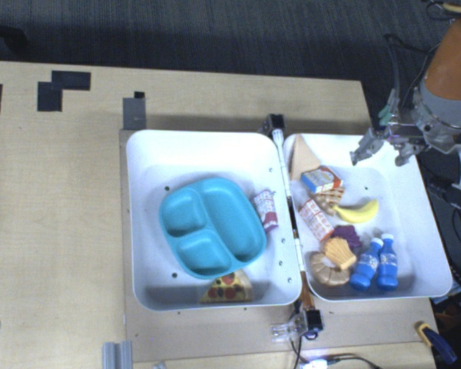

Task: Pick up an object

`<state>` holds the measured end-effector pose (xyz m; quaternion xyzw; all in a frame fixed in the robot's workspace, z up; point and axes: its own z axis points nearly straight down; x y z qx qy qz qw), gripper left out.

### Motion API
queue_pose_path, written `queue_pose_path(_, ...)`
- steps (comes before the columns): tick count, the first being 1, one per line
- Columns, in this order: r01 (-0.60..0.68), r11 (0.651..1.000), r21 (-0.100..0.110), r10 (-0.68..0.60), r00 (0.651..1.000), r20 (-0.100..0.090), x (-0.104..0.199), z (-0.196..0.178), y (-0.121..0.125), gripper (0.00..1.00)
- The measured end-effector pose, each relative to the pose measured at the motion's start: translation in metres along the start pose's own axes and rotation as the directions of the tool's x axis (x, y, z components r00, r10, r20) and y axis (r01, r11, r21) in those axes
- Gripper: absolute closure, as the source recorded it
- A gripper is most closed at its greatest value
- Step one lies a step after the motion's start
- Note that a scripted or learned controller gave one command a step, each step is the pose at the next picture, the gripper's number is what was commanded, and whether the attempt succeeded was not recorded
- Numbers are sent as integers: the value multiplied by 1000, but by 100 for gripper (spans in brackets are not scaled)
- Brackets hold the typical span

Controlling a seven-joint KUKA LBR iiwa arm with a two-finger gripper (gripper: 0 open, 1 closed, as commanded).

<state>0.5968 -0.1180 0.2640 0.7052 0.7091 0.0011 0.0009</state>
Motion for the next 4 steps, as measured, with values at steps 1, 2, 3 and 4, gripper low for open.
queue_pose_path(1,-3,1000,5,3,1000,-1,-10,153,-15,0)
queue_pose_path(2,-1,1000,-3,1,1000,0,-9,140,-12,100)
queue_pose_path(3,1,1000,-4,-1,1000,0,49,-19,58,100)
queue_pose_path(4,1,1000,1,-1,1000,-2,164,16,60,100)
